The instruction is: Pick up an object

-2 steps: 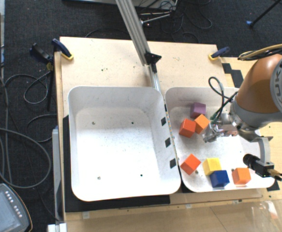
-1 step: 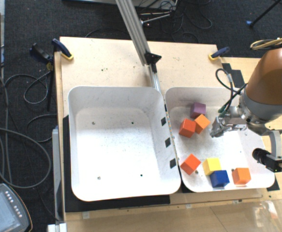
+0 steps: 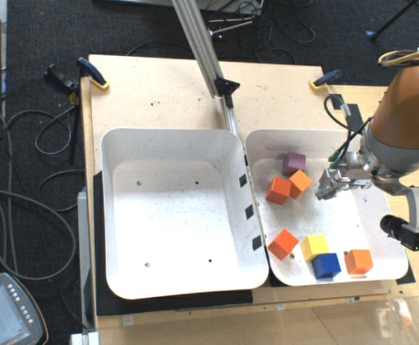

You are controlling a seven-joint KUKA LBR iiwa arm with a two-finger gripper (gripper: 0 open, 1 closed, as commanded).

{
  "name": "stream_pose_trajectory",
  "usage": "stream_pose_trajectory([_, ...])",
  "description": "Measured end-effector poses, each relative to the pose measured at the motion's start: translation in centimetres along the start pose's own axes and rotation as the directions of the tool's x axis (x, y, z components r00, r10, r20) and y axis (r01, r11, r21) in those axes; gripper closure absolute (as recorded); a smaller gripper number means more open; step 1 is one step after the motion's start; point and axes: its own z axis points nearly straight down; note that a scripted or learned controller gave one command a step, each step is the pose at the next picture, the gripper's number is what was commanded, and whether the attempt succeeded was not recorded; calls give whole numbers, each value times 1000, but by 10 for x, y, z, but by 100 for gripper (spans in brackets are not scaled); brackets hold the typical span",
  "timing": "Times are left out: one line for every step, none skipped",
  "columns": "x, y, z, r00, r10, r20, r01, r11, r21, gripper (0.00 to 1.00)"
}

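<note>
The right bin (image 3: pixel 381 221) holds several small blocks. A purple block (image 3: pixel 294 163) sits at the back, with an orange block (image 3: pixel 300 182) and a red-orange block (image 3: pixel 279 190) just in front of it. Near the front lie another red-orange block (image 3: pixel 284 244), a yellow block (image 3: pixel 314 246), a blue block (image 3: pixel 326 265) and an orange block (image 3: pixel 358 261). My gripper (image 3: pixel 329 187) hangs over the right bin, just right of the orange block in the back cluster. No block shows between its fingers.
The left bin (image 3: pixel 123 157) stands beside the right one on the bench. A slanted metal rail (image 3: pixel 198 34) crosses from the top down to where the bins meet. Clamps sit at the bench's back corners. Cables lie on the floor at left.
</note>
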Motion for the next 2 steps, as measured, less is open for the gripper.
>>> stream_pose_trajectory([54,11,0,1000,-6,-3,6,1000,3,100])
stream_pose_trajectory([105,7,8,1000,-5,-3,5,1000,6,100])
